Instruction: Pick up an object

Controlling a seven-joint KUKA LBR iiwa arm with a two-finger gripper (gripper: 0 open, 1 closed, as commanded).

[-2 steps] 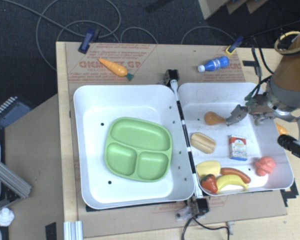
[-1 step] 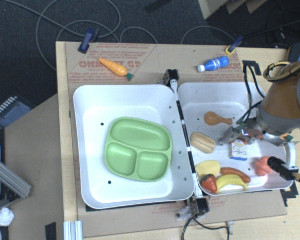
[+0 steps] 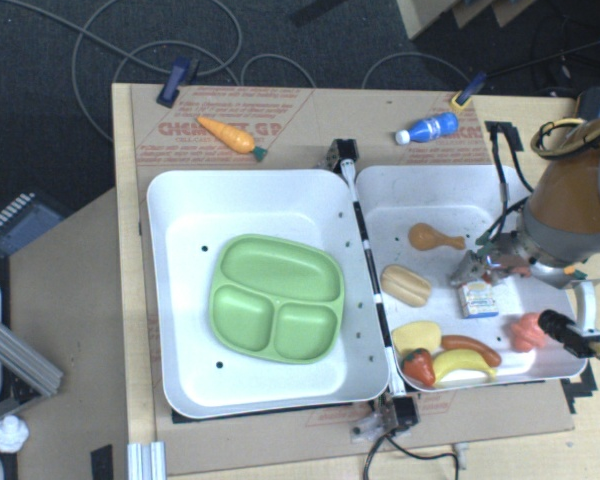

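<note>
The right bin (image 3: 450, 183) holds several toy foods. A brown drumstick (image 3: 435, 236) lies near its back and a tan bread roll (image 3: 407, 286) at its left. Along the front lie a yellow piece (image 3: 417, 335), a red pepper (image 3: 420, 368), a hot dog (image 3: 467, 353) and a pink-red piece (image 3: 526, 332). A small white and blue box (image 3: 478, 301) sits in the middle. My gripper (image 3: 480, 267) hangs just above the box's far edge, the arm reaching in from the right. Nothing is seen lifted.
The left bin (image 3: 180, 208) holds a green divided plate (image 3: 277, 298). Outside the bins at the back lie an orange carrot (image 3: 230, 134) and a blue bottle (image 3: 428, 128). Black cables (image 3: 502, 163) run over the right bin's far corner.
</note>
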